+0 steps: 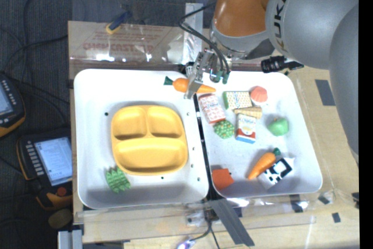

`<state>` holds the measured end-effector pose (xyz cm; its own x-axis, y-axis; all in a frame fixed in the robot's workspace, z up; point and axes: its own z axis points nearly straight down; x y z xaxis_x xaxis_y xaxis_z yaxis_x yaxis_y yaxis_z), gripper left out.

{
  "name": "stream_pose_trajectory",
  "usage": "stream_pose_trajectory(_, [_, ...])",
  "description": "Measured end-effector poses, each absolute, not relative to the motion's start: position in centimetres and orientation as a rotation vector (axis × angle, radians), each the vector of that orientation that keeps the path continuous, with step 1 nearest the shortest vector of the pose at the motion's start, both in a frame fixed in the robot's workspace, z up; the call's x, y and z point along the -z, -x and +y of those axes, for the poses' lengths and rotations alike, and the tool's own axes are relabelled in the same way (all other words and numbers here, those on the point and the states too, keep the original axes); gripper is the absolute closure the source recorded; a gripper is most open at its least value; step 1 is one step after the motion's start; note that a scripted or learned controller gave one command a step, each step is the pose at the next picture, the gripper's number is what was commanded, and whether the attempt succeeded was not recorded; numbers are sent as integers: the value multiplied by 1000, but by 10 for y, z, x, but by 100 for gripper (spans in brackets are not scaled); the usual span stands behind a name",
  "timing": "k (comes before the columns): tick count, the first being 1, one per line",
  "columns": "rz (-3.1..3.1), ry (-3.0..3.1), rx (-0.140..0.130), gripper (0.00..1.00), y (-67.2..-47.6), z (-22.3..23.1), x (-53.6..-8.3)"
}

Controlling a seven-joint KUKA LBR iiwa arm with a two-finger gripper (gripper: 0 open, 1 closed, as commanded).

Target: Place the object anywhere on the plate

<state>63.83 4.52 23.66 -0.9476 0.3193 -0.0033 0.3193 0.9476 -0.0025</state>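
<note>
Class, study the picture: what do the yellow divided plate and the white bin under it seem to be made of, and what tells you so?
Yellow plate: probably moulded plastic, smooth with a soft sheen; its rounded compartment ridges and even colour suggest it.
White bin: likely plastic too, glossy, with rounded moulded corners and light glare; painted metal cannot be ruled out.

You were looking at a robotics lab bench, not a home or kitchen: a grey industrial arm (315, 14) marked KUKA reached in, and its claw (204, 76) hung over two shallow white bins (87, 143) full of toy food. Far to the claw's left, off the bench, a teach pendant (9, 105) and a small lit screen (49, 157) lay among loose black cables (35, 38) on grey carpet. Behind the claw sat a bagged cardboard sheet (128, 41).
</note>
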Motion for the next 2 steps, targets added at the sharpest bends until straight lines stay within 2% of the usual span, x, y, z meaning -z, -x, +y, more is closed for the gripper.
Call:
stream_pose_trajectory(1, [3132,-255,0,100,-607,111,-169])
stream_pose_trajectory(2, [3131,-255,-1,0,-607,111,-169])
